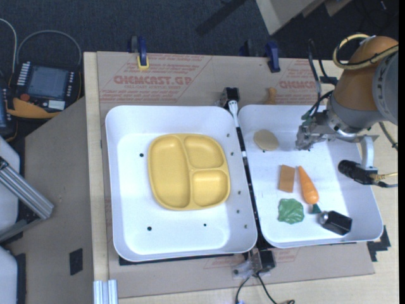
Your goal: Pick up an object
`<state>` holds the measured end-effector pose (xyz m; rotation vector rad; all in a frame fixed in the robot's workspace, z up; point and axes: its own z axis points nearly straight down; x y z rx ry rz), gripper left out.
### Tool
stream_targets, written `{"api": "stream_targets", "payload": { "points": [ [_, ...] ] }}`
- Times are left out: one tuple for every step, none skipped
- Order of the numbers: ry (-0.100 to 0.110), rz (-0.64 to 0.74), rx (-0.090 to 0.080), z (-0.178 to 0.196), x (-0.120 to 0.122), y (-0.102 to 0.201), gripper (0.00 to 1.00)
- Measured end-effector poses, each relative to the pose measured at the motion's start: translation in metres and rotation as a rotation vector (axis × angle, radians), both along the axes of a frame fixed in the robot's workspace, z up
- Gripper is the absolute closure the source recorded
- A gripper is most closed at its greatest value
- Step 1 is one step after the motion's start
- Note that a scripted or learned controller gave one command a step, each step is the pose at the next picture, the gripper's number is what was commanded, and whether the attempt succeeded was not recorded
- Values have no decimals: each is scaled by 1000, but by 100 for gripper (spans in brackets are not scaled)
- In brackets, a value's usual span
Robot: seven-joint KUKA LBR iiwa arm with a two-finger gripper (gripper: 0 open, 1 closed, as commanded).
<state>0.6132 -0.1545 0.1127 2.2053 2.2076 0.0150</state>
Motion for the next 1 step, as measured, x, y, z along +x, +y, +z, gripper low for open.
{"api": "stream_targets", "payload": {
  "points": [
    [15,0,6,61,-4,6,100]
  ]
}}
